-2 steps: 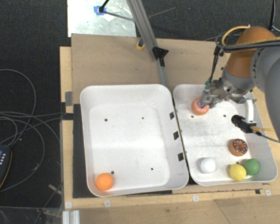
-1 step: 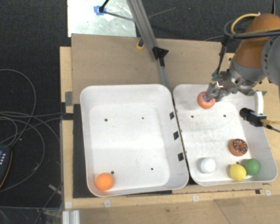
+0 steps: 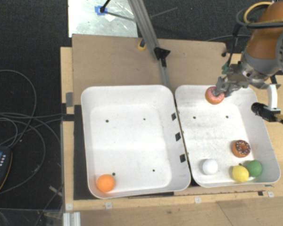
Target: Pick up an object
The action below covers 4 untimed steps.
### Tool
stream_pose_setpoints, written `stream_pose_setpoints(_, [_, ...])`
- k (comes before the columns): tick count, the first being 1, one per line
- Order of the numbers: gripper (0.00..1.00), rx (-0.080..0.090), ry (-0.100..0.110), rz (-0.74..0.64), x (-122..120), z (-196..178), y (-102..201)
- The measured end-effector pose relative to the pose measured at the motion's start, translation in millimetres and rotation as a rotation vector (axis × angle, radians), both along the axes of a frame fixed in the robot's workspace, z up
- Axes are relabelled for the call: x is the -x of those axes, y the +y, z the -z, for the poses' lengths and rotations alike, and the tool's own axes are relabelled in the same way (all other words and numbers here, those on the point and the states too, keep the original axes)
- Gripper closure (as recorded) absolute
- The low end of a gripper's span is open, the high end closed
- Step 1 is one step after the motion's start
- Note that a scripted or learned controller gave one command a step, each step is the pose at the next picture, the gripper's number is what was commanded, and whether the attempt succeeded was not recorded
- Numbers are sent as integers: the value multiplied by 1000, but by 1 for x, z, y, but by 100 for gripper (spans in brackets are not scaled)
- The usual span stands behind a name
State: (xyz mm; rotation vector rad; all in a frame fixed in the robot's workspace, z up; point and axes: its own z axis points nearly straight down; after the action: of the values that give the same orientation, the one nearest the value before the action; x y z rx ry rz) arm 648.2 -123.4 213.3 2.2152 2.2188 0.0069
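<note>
Gripper (image 3: 222, 89) over the pink donut (image 3: 214, 96) at the right bin's (image 3: 212, 135) far edge
Its fingers look closed on the donut's top. Near end of that bin: brown donut (image 3: 241, 148), white ball (image 3: 209, 166), lemon (image 3: 240, 173), green ball (image 3: 254, 168); an orange (image 3: 105, 183) lies in the left bin (image 3: 127, 126)

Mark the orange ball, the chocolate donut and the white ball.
orange ball (image 3: 105, 183), camera view, centre of its top.
chocolate donut (image 3: 241, 148), camera view, on its sprinkled icing.
white ball (image 3: 209, 166), camera view, middle of its top.
</note>
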Motion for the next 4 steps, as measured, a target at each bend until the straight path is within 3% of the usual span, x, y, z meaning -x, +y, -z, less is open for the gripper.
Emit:
stream_pose_setpoints(1, [100,0,-2,-5,-5,-64,4])
stream_pose_setpoints(2, [100,-3,9,-8,24,-59,57])
stream_pose_setpoints(4, [100,-4,8,-9,65,-47,154])
